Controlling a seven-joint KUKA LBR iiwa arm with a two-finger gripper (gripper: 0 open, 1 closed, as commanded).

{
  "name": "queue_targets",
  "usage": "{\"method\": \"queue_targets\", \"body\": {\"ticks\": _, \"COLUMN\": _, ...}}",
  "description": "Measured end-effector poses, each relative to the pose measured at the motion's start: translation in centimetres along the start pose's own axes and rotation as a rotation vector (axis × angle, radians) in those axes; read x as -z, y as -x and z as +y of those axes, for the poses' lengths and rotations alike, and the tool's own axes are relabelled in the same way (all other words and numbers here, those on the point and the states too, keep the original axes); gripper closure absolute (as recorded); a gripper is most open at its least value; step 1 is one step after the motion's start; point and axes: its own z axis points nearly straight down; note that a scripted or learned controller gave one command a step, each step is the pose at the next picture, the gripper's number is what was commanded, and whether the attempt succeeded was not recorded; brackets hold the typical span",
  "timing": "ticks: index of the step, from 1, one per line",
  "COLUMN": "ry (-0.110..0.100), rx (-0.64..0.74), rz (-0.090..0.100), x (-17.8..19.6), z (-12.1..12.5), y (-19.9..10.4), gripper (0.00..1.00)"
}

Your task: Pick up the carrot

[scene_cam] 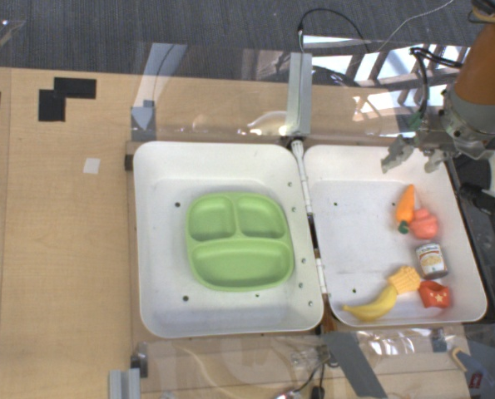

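An orange carrot [406,204] with a small green end lies in the right bin [355,223], near its right side, pointing up and slightly right. It touches a pinkish-red fruit [425,223] just below it. My gripper [413,158] hangs above the bin's far right corner, a short way up from the carrot. Its two grey fingers [394,155] stand spread apart and open, with nothing between them.
Below the carrot lie a small jar [431,259], a red pepper-like piece [435,294], a corn piece [405,281] and a banana [372,306]. The left bin [160,223] holds a green divided plate [240,241]. A ridge [309,223] separates the bins.
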Motion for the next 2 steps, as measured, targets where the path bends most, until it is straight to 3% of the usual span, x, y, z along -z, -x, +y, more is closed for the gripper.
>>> {"method": "queue_targets", "body": {"ticks": 1, "ry": -0.001, "rx": -0.01, "rz": -0.001, "x": -10.7, "z": -0.4, "y": 4.6, "gripper": 0.0}}
{"method": "queue_targets", "body": {"ticks": 2, "ry": 0.005, "rx": -0.004, "rz": -0.002, "x": -9.5, "z": -0.1, "y": 4.5, "gripper": 1.0}}
